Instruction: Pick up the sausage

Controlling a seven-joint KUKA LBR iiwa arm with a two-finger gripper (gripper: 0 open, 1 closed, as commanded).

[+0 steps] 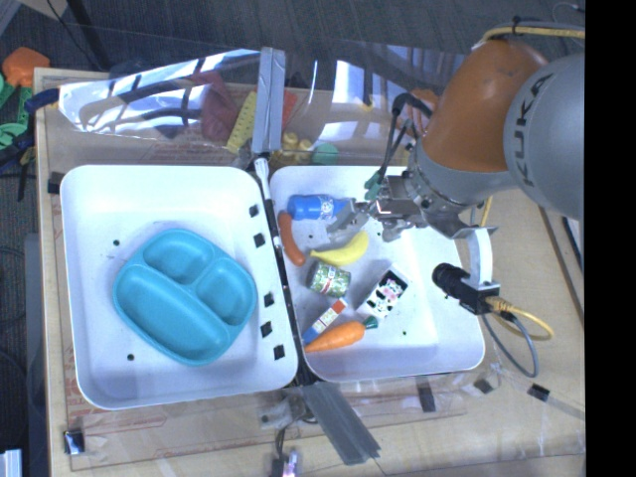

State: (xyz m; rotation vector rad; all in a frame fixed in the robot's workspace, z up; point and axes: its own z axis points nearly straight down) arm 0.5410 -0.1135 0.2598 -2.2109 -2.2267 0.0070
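Sausage (290, 238) lies in the right bin (452, 341), hard against the left wall, just left of the banana (343, 250) and below the blue bottle (313, 207). End effector (360, 217) hovers over the banana/bottle area, right of the sausage; fingers look apart, nothing between them. Risks, my judgement: descending here grabs the banana or bottle instead; the wall leaves little room for a finger on the sausage's left; the small can (329, 279) and carrot (336, 337) crowd nearby. Left bin holds a blue tray (184, 291).
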